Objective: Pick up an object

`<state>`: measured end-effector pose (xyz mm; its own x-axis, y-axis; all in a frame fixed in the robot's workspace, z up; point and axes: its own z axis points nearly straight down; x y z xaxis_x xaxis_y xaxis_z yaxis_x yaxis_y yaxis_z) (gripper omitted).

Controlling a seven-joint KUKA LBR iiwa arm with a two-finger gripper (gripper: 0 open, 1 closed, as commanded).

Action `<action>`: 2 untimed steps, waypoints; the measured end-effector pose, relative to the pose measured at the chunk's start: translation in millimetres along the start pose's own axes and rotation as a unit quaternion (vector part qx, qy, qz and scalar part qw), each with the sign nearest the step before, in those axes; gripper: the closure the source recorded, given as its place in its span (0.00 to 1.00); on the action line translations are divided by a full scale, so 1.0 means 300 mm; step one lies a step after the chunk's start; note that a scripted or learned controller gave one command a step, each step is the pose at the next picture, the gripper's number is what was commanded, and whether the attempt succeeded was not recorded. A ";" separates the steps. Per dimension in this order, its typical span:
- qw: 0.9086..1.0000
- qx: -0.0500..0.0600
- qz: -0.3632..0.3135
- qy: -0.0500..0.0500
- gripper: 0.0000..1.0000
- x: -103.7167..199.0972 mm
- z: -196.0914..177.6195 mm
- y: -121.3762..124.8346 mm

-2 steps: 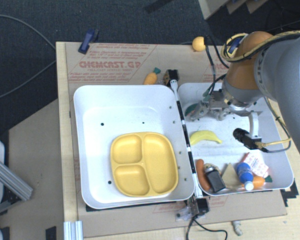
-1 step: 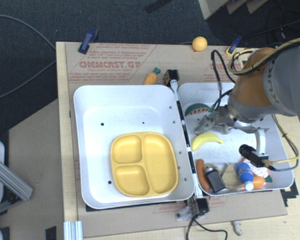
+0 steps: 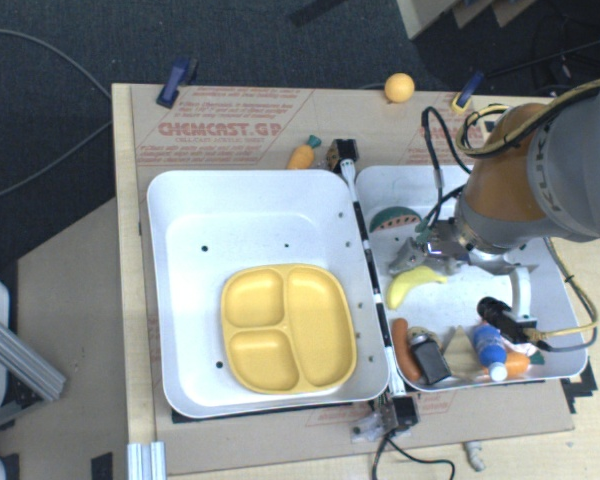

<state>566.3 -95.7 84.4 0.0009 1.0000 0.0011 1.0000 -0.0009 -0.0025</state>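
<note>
KUKA iiwa arm [image 3: 565, 168], seen from above at a slant. The outermost link is a broad, rounded grey casing with a smooth matte surface; next to it comes a wide band [image 3: 502, 173] — orange shading to brown in shadow — which encircles the arm above the wrist. Below the band sits a narrower grey wrist section [image 3: 495, 230], paler at its lower rim. Thin black cables [image 3: 437, 158] loop along the arm's outer side beside the band. The gripper [image 3: 423, 255] is a small assembly of grey metal — glinting, its detail too small to resolve.
</note>
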 end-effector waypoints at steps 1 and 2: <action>1.000 -0.001 0.000 0.000 1.00 0.001 -0.033 0.001; 1.000 -0.002 0.001 0.000 1.00 0.002 -0.065 0.002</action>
<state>567.0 -95.3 104.1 0.0019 1.0000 0.0003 1.0000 -0.0019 0.0006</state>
